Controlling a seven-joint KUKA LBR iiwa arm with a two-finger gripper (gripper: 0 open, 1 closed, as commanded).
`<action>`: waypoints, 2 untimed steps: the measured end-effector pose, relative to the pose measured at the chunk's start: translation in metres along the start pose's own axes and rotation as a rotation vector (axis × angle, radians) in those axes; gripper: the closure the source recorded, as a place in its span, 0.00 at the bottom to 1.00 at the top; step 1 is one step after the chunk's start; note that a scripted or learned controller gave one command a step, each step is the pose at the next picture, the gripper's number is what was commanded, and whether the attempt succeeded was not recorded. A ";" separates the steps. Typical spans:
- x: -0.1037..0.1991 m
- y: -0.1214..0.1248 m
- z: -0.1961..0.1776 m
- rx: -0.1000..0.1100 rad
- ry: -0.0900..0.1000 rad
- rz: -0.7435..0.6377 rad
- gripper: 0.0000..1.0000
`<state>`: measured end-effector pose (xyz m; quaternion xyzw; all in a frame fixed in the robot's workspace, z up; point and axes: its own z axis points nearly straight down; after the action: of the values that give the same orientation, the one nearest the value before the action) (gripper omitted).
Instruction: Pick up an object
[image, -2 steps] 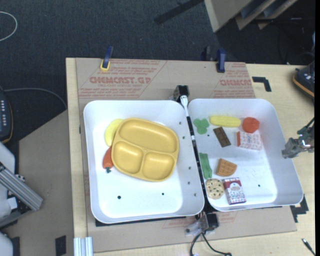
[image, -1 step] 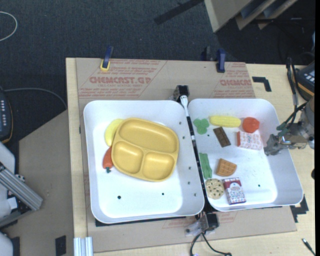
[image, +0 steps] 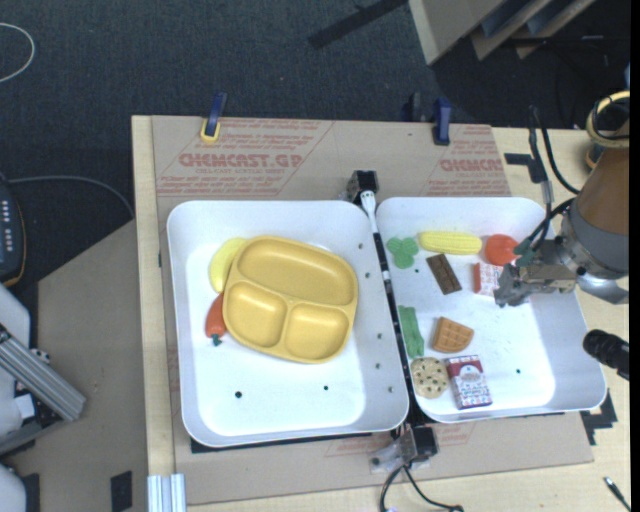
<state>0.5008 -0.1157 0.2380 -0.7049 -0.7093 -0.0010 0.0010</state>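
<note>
Nearest the lens, low in the right bin (image: 570, 385): red-and-white packet (image: 469, 383) beside round cookie (image: 429, 377), waffle square (image: 452, 334) just above. Green stick (image: 409, 332) along the bin's left wall. Farther back: green leafy piece (image: 402, 251), corn cob (image: 450, 241), brown bar (image: 444, 273), red tomato-like piece (image: 499, 248). Pincer (image: 512, 283) low over the bin's upper right, just beside a small red-and-white item (image: 487, 278) (grip state: cannot tell). Left bin (image: 195, 330): yellow divided tray (image: 289, 298), tilted, resting over a banana (image: 222, 262) and a red-orange pepper (image: 215, 319) at its left edge. Cardboard-covered worktop (image: 300, 150) beneath.
</note>
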 end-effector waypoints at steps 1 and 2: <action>0.040 -0.004 0.022 0.003 0.000 0.002 1.00; 0.028 -0.010 0.021 0.002 -0.003 0.007 1.00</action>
<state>0.4902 -0.0878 0.2171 -0.7075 -0.7067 0.0005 0.0007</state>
